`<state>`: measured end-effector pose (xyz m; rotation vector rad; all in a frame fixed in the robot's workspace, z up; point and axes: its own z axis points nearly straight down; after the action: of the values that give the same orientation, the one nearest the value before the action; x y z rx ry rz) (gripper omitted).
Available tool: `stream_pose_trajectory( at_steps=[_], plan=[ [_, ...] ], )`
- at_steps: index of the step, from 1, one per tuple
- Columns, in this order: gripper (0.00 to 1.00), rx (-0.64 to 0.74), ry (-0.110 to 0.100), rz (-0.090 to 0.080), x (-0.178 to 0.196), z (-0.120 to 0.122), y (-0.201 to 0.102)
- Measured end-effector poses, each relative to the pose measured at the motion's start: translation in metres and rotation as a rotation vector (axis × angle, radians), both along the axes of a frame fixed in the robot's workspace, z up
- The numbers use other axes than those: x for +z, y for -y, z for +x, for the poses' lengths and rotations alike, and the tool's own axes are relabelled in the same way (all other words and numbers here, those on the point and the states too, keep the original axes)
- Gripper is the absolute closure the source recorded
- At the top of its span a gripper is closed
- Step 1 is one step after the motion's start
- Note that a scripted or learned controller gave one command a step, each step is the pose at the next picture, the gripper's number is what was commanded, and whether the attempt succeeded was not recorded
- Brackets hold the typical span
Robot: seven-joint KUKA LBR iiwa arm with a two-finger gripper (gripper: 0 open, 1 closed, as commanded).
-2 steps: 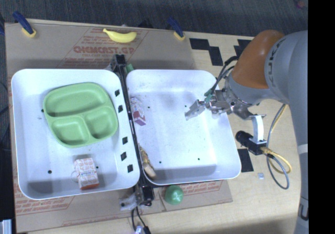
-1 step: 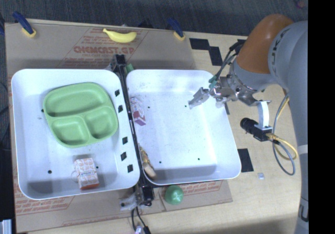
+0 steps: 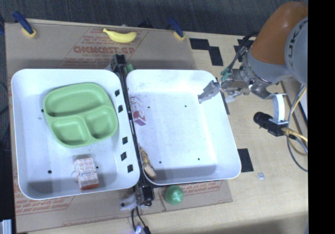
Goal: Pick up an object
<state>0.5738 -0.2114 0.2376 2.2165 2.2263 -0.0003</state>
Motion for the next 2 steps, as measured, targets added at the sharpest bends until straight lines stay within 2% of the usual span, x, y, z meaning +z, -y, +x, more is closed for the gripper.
stream_pose_trajectory(
  at_steps=[1, 2],
  plan=[
    [0.00, 0.002, -0.004, 0.002, -0.147, 0.082, -0.002],
    [0.00, 0.001, -0.002, 0.000, -0.108, -0.004, 0.000]
  ],
)
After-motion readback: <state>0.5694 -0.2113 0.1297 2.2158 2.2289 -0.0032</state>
